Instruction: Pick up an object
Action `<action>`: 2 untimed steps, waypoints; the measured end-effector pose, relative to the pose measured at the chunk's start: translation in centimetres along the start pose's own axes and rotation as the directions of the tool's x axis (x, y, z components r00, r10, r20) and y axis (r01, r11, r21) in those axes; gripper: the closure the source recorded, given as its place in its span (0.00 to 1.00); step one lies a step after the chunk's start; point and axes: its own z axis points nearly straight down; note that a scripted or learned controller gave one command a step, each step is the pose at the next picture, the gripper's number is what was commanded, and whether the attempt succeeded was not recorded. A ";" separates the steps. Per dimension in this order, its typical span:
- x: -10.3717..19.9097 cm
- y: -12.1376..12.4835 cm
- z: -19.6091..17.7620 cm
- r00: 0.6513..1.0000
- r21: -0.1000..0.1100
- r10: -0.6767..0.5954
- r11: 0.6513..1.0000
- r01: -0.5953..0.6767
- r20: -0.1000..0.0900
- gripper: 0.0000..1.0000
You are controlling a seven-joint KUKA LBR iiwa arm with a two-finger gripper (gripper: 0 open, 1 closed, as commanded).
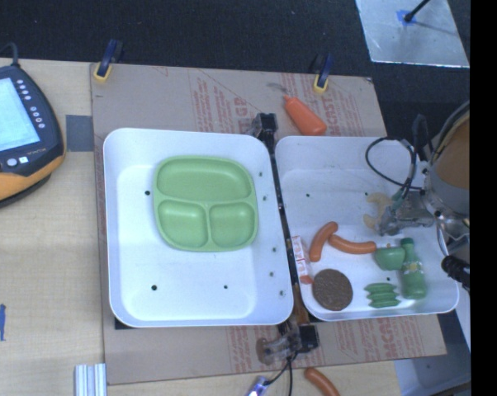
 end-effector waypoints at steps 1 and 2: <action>6.2 -3.2 -7.0 1.000 -0.002 0.000 1.000 0.000 -0.001 1.00; 15.0 0.6 -11.0 1.000 -0.002 0.001 1.000 -0.001 -0.003 1.00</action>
